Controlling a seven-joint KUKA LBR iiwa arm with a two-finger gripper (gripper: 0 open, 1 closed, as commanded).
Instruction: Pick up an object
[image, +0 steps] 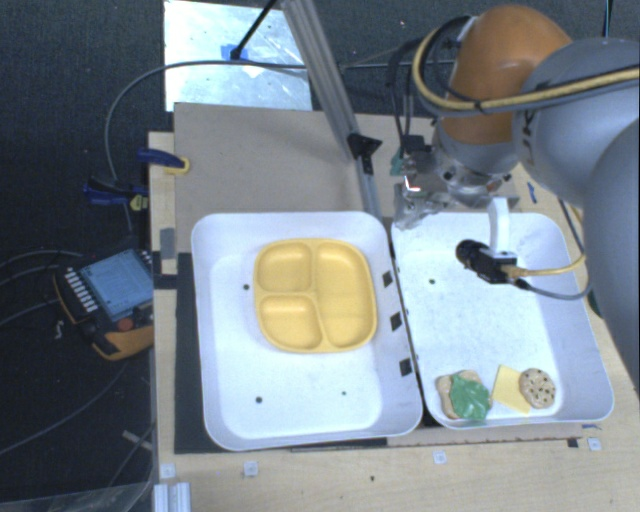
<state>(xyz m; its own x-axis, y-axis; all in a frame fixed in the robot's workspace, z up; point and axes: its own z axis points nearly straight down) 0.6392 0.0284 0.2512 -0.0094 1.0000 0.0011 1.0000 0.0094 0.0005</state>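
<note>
Three small food toys lie in the front corner of the right bin (560, 300): a green leafy piece (467, 395), a yellow cheese wedge (510, 389) and a round brown cookie (538, 387). My gripper (413, 208) hangs over the back left corner of that bin, close to the divide between the bins and far from the three toys. I see nothing held in it. A black part with a yellow cable (483, 260) juts out below the wrist.
The left bin (300, 400) holds a yellow divided plate (312, 295) at its middle. A grey pole (335, 90) slants down to the back edge between the bins. Cables and a blue device (112, 285) lie off the bench at left.
</note>
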